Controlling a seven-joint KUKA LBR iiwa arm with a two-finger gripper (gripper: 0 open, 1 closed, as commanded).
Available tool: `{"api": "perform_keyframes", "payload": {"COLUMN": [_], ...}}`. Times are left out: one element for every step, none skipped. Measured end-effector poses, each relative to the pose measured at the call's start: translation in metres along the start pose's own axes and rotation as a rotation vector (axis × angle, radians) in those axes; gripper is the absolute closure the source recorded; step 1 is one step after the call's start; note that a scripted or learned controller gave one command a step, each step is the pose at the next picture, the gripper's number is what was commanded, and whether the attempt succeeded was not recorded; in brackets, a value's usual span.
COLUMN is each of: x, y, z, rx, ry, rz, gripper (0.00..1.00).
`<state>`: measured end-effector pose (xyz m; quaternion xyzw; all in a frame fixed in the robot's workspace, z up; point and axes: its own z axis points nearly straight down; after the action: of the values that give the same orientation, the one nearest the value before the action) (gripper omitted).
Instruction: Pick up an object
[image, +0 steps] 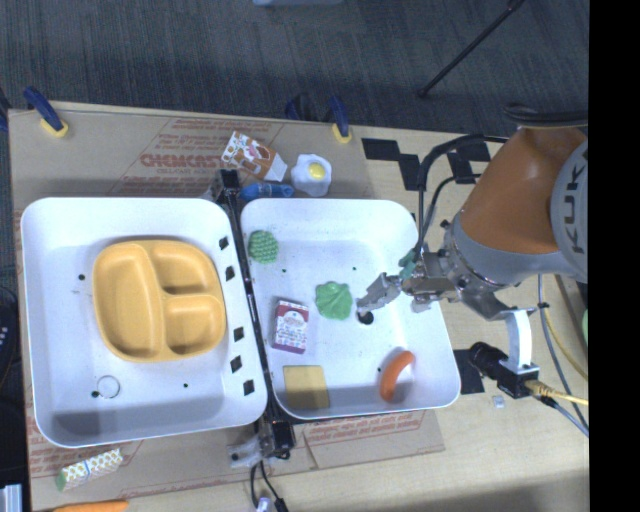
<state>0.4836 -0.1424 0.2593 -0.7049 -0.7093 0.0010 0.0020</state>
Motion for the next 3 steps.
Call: {"api": "perform_keyframes", "payload": {"x": [-0.036, -0.053, -0.014], "y": [-0.008, -0.007, -0.007], "z": [0.096, 0.168, 0.168], "rx": [0.001, 0.000, 0.000], "ry": [0.000, 0.001, 0.001], "rz": [-0.059, -0.399, -0.633], "gripper": [0.00, 0.00, 0.00]}}
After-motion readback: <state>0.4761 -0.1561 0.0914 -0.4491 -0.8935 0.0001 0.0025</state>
